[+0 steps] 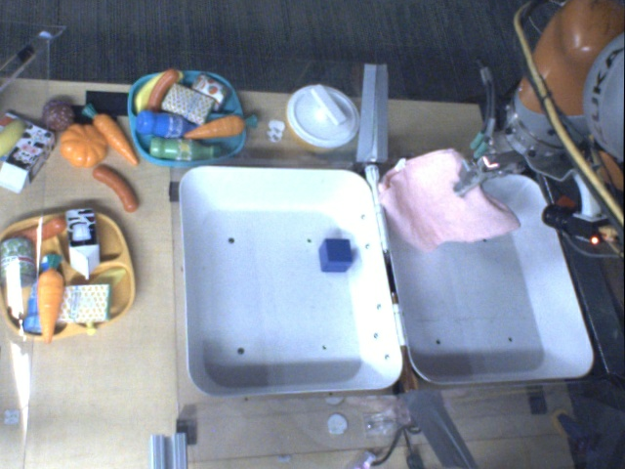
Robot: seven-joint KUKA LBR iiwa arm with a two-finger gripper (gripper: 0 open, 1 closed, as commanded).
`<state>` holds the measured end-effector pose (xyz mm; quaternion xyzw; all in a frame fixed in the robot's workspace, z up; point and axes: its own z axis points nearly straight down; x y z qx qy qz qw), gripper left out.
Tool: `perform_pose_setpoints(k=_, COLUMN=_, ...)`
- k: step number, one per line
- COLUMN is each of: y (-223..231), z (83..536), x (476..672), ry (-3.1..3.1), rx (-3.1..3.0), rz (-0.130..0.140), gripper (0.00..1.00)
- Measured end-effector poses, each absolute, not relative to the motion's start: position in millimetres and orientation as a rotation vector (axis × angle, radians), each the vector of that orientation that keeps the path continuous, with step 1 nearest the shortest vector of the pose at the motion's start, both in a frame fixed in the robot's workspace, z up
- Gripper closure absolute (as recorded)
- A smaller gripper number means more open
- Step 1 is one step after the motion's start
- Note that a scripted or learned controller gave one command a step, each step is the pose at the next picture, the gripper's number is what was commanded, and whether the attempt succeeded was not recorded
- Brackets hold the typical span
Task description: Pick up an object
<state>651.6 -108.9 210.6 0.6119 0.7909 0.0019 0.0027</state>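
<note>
Pink cloth (439, 213), upper right bin (508, 350): soft, light, limp; pinch bunched edge. Gripper (476, 176) at cloth edge, state unclear.

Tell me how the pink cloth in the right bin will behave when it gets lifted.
The pink cloth lies rumpled and draped over the right bin's rim, so it is probably floppy and would sag from one pinch point. It looks thin, likely light. The gripper sits at its edge; a corner grab may drag rather than lift cleanly.
</note>
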Motion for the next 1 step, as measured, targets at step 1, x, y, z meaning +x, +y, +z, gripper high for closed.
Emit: perform_pose_setpoints(k=1, y=-15.5, z=184.8, x=629.5, ry=2.676, rx=1.640, rz=0.003, gripper=1.00)
